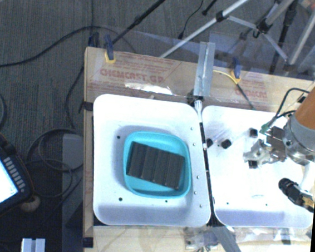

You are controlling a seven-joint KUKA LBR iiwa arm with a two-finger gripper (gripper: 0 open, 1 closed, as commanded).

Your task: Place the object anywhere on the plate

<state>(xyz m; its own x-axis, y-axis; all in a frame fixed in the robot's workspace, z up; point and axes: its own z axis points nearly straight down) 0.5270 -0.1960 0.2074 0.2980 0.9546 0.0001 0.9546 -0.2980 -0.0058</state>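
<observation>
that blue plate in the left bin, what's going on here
A grey KUKA arm with an orange band reaches in from the right, and its gripper hangs over the right bin. The blue plate sits in the left bin with a dark ribbed object lying flat on it. So the object rests on the plate, apart from the gripper. A small dark piece lies in the right bin near the divider.
</observation>
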